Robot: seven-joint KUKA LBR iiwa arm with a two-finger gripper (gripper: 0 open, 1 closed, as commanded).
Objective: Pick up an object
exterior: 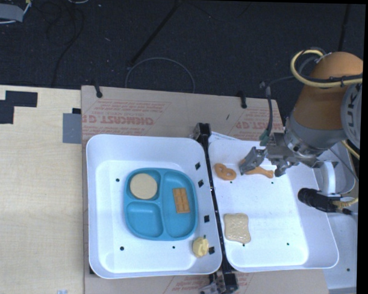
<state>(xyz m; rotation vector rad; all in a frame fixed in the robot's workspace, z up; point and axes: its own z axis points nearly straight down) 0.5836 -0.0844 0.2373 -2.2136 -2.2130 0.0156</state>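
My gripper (266,165) hangs low over the far part of the right bin (301,238), open, with its fingers spread. A small orange piece (259,172) lies on the bin floor just below and between the fingertips; the fingers do not close on it. A brown pretzel (225,172) lies to its left, near the divider. A pale bread slice (236,228) rests nearer the front of the same bin.
The left bin (102,243) holds a blue divided tray (146,223) with a round tan disc (143,186) and an orange cracker (181,200) in it. A yellow lump (200,246) sits by that bin's front right corner.
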